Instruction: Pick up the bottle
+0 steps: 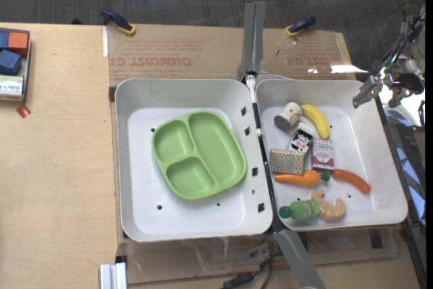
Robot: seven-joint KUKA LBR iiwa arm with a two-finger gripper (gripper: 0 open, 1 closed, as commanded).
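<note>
A small white bottle (302, 138) with a black-and-white label lies tilted in the right bin (379, 166), between a yellow banana (316, 120) and a pink carton (323, 155). My gripper (380, 85) hangs over the right bin's upper right corner, well to the right of the bottle and apart from it. Nothing shows in its grasp.
Around the bottle lie a beige can (289, 114) on its side, a patterned box (287, 160), a carrot (298, 179), a red chili (352, 179), a green toy (302, 211) and a croissant (332, 208). The left bin (135, 166) holds a green divided plate (198, 154). Coloured blocks (13, 61) sit far left.
</note>
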